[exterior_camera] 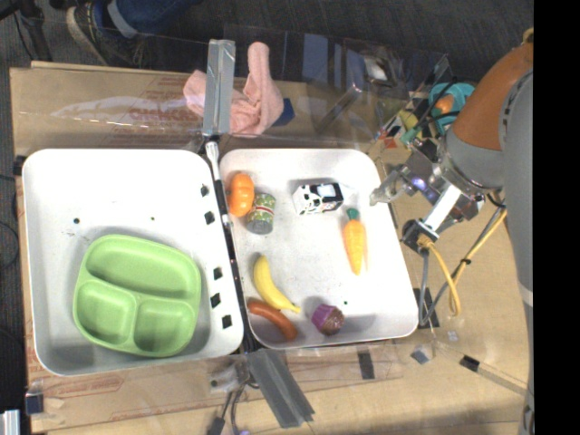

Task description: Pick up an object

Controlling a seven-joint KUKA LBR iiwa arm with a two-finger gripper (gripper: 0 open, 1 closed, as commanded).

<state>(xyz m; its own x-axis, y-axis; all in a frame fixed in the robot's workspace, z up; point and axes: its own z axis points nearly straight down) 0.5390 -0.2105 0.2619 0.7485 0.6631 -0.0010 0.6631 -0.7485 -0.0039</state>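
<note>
We are eyeing the carrot [354,243] at centre right: light, stiff, smooth, best pinched across its middle. The gripper [391,191] is hovering upper right; its opening we cannot tell.

Single fixed camera above the bench [72,98], looking down at a slant; both white bins [54,188] framed whole; arm [494,116] entering from right.

brown bench top [100,107] under clear plastic sheeting; dark carpet floor [362,7] beyond; pink cloth [254,93] at far edge.
</note>
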